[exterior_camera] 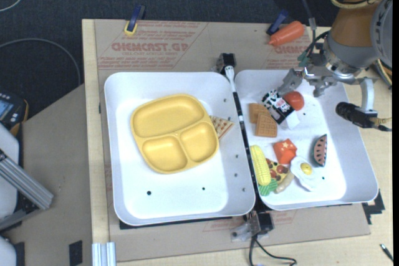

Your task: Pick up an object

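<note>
CHEMCAST print on brown bench board (153,47)

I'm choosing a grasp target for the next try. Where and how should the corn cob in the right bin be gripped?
Grip the corn cob across its narrow middle, coming straight down from above. It lies flat and long, running up and down the view, close to the bin wall on its left and the pizza slice on its right, so space beside it looks tight.

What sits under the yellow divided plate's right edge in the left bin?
A toy waffle piece pokes out from beneath the yellow divided plate. How far it extends underneath is covered.
</note>
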Available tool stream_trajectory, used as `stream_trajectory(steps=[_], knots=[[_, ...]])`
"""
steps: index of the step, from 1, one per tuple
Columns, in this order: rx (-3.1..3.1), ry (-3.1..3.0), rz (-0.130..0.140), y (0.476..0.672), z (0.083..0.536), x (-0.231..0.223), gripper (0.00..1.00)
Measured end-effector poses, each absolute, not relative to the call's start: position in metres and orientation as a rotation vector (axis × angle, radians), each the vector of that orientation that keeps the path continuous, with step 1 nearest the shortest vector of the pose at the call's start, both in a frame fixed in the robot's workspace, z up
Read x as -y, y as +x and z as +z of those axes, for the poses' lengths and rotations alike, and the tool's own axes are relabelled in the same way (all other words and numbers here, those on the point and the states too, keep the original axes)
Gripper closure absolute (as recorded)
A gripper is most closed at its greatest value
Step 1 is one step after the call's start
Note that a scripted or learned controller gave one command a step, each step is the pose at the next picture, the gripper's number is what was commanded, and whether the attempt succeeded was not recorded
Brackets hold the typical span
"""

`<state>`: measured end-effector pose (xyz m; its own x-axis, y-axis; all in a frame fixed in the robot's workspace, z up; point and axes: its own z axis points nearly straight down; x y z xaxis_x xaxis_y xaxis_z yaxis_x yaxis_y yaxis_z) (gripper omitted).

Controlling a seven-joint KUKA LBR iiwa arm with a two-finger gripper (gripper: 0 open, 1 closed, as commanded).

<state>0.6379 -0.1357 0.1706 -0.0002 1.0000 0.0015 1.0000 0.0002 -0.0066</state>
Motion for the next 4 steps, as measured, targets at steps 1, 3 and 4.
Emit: stream_trajectory(steps=[1, 3, 4], knots=[[2.218, -2.215, 0.006, 0.638, 0.115, 0.125, 0.0], [2.222, -2.226, -0.007, 0.641, 0.103, 0.126, 1.0], [2.228, -2.225, -0.007, 0.65, 0.164, 0.124, 1.0]])
